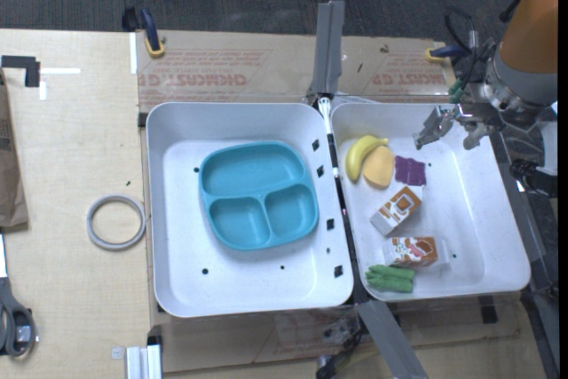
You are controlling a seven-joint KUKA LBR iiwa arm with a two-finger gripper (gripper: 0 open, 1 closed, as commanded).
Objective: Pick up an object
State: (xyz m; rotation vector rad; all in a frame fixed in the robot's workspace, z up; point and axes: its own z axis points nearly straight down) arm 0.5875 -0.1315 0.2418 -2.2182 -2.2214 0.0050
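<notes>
Objects for picking are gathered in the right bin (497,226): one banana (358,153), one yellow-orange piece (378,166), one purple piece (410,169), two small cartons (396,210) and one green item (390,278). At the upper right of the frame, the gripper (451,127) is seen above that bin's far rim, its fingers spread apart with nothing between them. Bare floor is left along the bin's right side. One blue divided tray (257,195) is held in the left bin (169,217).

Divided tray (258,195) lies in left bin (169,217). Right bin (479,235) holds banana (358,153), two cartons (396,210), pea pod (390,278). Tape ring (116,221) left of bins.
</notes>
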